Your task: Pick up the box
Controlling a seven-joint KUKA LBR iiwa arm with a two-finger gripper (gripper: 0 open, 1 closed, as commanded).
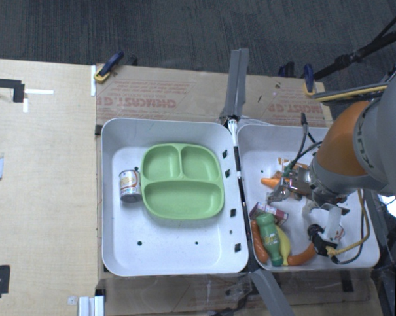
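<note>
A: Where is the camera sitting?

B: It is hanging above the tabletop (46, 180), looking down at a slant and taking in both white bins, the left bin (111, 202) and the right bin (251, 146).

A: And the arm?

B: The arm (355, 148) is reaching in from the frame's right.

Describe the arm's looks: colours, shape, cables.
The arm is thick and rounded, grey with an orange band above the wrist. Its metal gripper looks silver. Black and yellow cables loop around the wrist over the right bin.
</note>
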